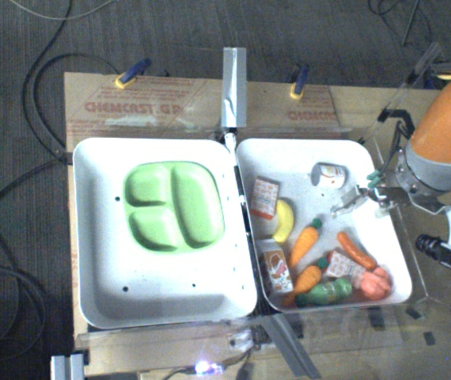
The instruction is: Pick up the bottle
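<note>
pincer (350, 204) hangs over the right bin (305, 150), near its right wall, low above the white floor; whether its two fingers are spread or pressed together i cannot tell, because they are small and blurred against the bin, and nothing is seen between them. just beside it, toward the far corner, lies a small tin can (329, 174) on its side. the bottle (275, 266), as i judge it, is the small one with a red label and white cap, lying flat at the near left side of this bin, well apart from the pincer. between them lies a carrot (305, 242), tilted, and a yellow lemon (284, 221) just beside the bottle's upper end; a second, smaller carrot (308, 277) touches or almost touches its right side. the risk, i think, is that the pincer comes down on the nearer can or carrot instead, or that a finger lands on a neighbour and pushes the bottle against the bin wall. a lying round bottle may also roll or slip out when squeezed. the left bin (91, 212) holds a green tray (174, 206).
</note>
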